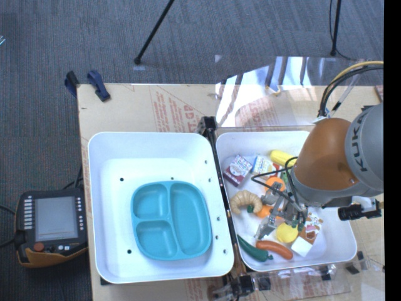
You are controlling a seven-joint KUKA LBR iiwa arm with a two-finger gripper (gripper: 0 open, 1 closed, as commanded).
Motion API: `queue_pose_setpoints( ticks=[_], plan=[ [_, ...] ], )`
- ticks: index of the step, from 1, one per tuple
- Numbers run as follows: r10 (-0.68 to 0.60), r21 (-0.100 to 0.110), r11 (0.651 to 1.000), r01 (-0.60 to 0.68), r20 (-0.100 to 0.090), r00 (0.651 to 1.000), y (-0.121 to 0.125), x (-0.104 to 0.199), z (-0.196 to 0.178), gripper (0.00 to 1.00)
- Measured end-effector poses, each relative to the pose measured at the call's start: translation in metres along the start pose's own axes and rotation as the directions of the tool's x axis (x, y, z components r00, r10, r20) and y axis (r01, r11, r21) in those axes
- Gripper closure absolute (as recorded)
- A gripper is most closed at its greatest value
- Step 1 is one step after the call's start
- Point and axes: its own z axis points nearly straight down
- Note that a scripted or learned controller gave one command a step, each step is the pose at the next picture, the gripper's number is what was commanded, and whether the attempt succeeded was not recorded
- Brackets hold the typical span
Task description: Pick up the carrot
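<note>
Two white bins sit side by side on the surface (144, 108). The left bin (103, 168) holds a blue three-compartment plate (170, 219), lying flat around the bin's middle. The right bin (341, 246) is full of toy food.

The arm (329, 158) comes in from the right, its orange band over the right bin's right half. The end effector (276, 217) is down inside the right bin, around its middle, among the toys. Can't tell if its fingers are apart or together, since the metal parts blur into the clutter. No object visibly sits between them.

The carrot (274, 183) is the orange piece in the right bin's middle, just above the end effector and partly covered by cables and the wrist. A small orange bit (265, 211) beside the end effector may be part of it; can't tell.

Other items in the right bin:
- a tan croissant (245, 200), left of centre
- a dark red and white packet (237, 168) near the far left corner
- a small blue-white carton (262, 164) just beside the packet
- a yellow piece (281, 157) near the far edge
- a yellow lemon-like toy (287, 232) just right of the end effector
- a red sausage (274, 249) near the near edge
- a green pepper-like toy (249, 248) touching the sausage's left end
- a white block (301, 246) near the sausage's right end

A handheld pendant (51, 223) with a screen lies on the floor to the left of the surface. A blue clamp (98, 84) sits at the surface's far left corner.
</note>
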Motion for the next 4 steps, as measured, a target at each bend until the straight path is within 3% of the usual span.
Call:
queue_pose_setpoints(
  ticks=[1,2,3,4],
  plan=[
    [0.001,0.005,1.0,-0.001,0.008,1.0,-0.002,-0.002,-0.011,1.0],
    [-0.054,0.0,0.999,0.054,0.001,0.999,0.001,0.046,0.0,1.0],
    [0.244,-0.002,0.97,-0.244,0.002,0.97,0.059,0.074,-0.1,1.0],
    [0.241,0.001,0.971,-0.241,-0.001,0.971,0.059,0.074,-0.108,1.0]
  ],
)
